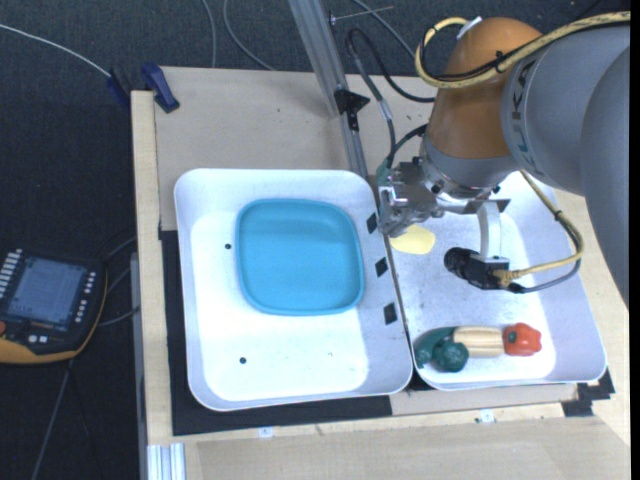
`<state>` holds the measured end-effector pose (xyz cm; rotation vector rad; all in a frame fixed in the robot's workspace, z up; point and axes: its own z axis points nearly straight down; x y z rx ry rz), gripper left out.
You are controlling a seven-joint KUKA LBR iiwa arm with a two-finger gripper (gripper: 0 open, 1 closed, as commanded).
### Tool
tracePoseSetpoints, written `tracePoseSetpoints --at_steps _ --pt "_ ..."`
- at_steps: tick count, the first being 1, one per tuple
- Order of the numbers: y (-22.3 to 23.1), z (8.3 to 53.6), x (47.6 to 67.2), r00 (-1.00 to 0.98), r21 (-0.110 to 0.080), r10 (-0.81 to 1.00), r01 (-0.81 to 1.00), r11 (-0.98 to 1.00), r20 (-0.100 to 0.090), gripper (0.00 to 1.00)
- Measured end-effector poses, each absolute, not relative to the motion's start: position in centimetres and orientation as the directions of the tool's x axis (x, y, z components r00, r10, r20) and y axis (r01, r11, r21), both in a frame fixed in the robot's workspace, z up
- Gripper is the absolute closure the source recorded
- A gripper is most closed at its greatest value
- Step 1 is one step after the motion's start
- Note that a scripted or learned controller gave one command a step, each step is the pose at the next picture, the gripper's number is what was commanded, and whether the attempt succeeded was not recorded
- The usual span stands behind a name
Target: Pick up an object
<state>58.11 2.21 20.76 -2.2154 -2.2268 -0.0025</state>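
In the right bin [560, 268] a pale yellow object [413, 240] lies near the left wall, at the divider between the bins. My gripper [404, 206] hangs directly over its upper edge, under the orange wrist [480, 88]. Whether it touches the yellow object is hidden by the gripper body. Along the bin's front edge lie a dark green object [441, 352], a tan wooden cylinder [478, 341] and a red object [521, 340], side by side and touching.
The left bin [200, 298] holds a blue square plate [299, 255]. A black connector with a yellow cable [474, 267] hangs from the arm over the right bin's middle. A metal post [330, 58] rises behind the bins.
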Motion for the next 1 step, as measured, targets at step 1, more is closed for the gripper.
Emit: tracePoseSetpoints --at_steps 1 --pt "6.96 21.16 57.44 -0.005 0.001 1.0 1.0 0.005 0.001 1.0"
